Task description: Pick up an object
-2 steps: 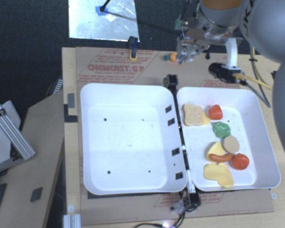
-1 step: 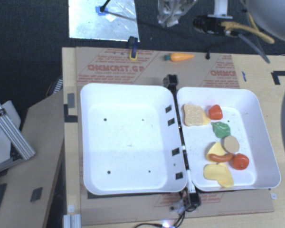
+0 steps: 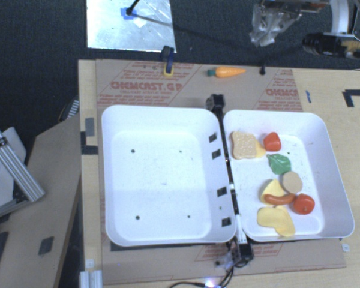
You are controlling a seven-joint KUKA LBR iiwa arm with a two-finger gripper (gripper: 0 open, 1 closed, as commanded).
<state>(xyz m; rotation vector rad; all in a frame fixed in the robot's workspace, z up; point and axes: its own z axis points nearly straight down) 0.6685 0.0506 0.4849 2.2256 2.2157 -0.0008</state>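
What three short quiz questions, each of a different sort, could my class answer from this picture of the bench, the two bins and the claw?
1. True or false: the claw is down inside the right bin.
2. Multiple choice: where does the toy carrot lie? A) in the left bin B) in the right bin C) on the board behind the bins
3. Fill the gap: the toast slice lies in the ___ bin.

Key
1. False: it hangs above the far edge of the bench, behind the bins.
2. C
3. right
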